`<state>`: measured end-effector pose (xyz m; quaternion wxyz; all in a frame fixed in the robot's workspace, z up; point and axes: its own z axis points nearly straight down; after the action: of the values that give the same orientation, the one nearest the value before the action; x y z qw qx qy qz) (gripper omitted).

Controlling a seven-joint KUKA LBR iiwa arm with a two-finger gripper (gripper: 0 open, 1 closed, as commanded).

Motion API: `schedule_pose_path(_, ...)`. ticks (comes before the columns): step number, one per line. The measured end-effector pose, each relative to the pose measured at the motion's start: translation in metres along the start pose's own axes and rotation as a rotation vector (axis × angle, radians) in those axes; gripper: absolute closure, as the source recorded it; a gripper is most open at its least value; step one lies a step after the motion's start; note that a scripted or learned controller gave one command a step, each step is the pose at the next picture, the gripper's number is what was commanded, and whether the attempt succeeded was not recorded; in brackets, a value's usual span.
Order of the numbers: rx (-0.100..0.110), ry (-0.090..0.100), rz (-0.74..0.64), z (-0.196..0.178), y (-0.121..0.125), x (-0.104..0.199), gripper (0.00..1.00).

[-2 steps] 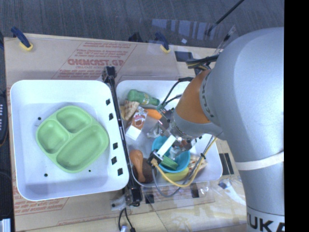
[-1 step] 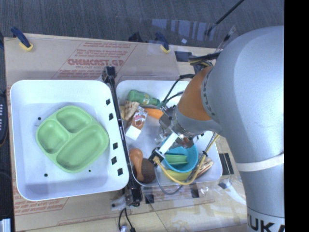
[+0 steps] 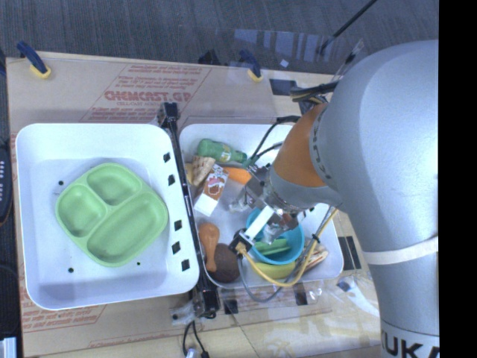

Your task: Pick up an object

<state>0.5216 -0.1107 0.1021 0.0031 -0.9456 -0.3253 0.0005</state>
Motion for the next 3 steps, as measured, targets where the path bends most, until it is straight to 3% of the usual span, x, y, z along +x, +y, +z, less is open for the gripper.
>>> schedule_pose_path(1,0.004,-0.007,0.212,0.012,0.026,0.001,0.00)
schedule_pose_path(2,0.005,-0.007,0.446,0.011,0.027,0.056,0.00)
schedule_pose_path(3,-0.037,0.046,0.428,-0.002,-0.023,-0.015,0.00)
